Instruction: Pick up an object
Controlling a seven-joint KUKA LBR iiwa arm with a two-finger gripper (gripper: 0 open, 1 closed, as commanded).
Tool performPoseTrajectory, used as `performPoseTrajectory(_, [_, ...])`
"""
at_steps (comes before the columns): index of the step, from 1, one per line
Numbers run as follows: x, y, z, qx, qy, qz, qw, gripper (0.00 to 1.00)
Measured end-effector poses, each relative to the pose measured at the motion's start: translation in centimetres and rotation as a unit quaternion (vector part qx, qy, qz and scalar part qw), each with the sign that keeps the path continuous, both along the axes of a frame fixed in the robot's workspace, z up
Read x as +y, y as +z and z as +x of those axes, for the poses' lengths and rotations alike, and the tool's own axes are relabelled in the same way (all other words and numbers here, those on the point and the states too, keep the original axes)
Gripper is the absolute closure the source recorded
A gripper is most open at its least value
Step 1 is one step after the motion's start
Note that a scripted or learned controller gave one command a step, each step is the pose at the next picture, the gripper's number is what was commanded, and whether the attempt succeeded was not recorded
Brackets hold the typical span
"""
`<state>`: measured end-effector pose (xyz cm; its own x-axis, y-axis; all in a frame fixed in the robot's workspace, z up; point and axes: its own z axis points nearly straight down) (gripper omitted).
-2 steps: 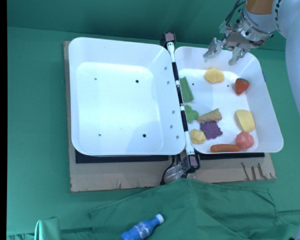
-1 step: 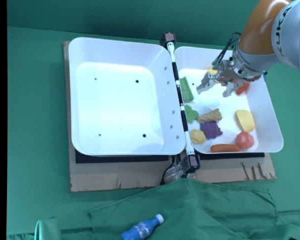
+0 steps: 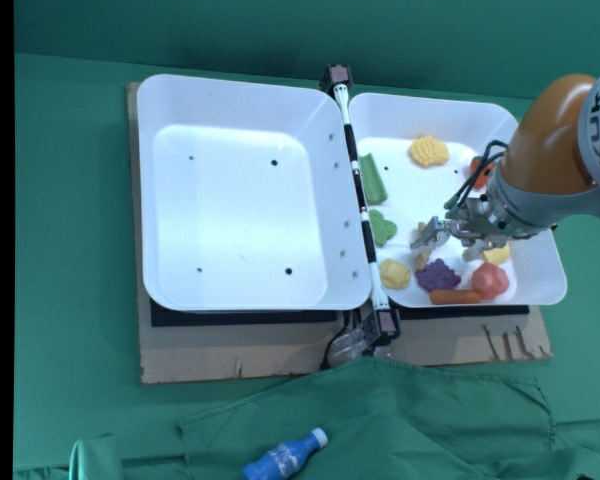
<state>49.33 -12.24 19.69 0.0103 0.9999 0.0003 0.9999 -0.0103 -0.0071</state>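
- The pincer [image 3: 427, 236] is hovering low in the right bin [image 3: 540, 286], right of centre; I cannot tell its state.
- Toys are lying below it; purple grapes [image 3: 437, 274] nearest.
- Next: descending and pinching.

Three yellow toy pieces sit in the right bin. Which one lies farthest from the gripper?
The yellow shell-shaped toy near the right bin's far wall. The other two yellow pieces lie close beside the gripper, toward the near edge.

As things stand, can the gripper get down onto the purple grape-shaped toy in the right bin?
Probably yes. The gripper hangs just above the purple grape-shaped toy, nothing lies over it, though the yellow toy and orange carrot-like piece crowd its sides.
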Motion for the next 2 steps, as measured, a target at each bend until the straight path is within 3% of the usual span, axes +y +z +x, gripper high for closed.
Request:
performPoseTrajectory(1, [-0.3,6.7,-2.6,-0.008,0.003,-0.0016,1.0000,0.00])
performPoseTrajectory(2, [0.9,7.7,1.0,-0.008,0.005,-0.0013,1.0000,0.00])
